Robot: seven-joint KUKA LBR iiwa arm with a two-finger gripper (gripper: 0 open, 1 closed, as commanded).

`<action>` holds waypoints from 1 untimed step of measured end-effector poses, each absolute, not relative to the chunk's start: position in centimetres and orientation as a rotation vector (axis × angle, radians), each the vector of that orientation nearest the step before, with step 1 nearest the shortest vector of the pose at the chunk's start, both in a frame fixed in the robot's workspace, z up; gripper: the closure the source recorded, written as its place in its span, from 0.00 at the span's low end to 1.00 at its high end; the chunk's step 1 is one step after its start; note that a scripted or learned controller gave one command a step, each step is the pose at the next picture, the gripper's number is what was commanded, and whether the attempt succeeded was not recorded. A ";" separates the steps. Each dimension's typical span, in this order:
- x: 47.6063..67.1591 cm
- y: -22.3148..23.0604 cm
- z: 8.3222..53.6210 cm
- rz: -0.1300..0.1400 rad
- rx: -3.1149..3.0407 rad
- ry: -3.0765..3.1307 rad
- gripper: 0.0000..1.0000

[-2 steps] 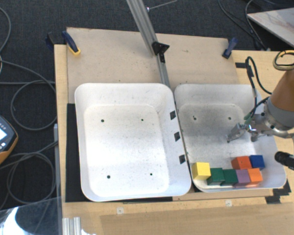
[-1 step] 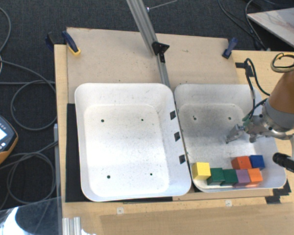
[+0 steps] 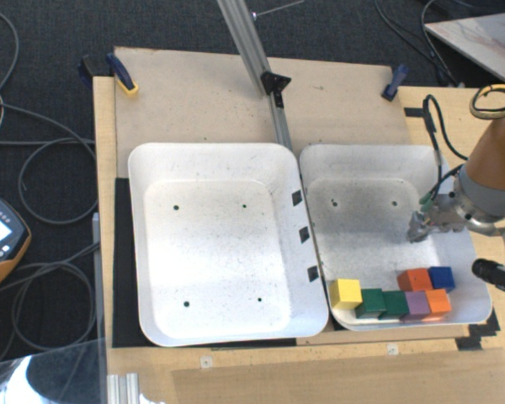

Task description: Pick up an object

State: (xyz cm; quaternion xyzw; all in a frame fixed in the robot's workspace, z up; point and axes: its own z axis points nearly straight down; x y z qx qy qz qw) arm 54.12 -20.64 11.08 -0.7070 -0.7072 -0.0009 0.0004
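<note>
Small coloured blocks lie clustered along the right bin's [image 3: 362,175] near edge; a yellow block [image 3: 347,292] leftmost; two green blocks [image 3: 384,302] beside it; then purple [image 3: 417,304], red [image 3: 417,279], orange [image 3: 438,301] and blue [image 3: 441,277] blocks, touching.

Grey KUKA arm [image 3: 488,194] w/ orange band above wrist, rounded grey collar below it. Small grey metal gripper [image 3: 419,228], thin black cables along far side.

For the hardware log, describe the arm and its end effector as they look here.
The arm has a grey wrist segment under an orange-tan band. Its small grey metallic end effector has a boxy body. Thin dark cables run beside it, with a yellow cable loop above.
</note>
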 end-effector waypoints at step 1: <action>53.4 -21.2 16.2 -0.004 -2.226 -2.224 1.00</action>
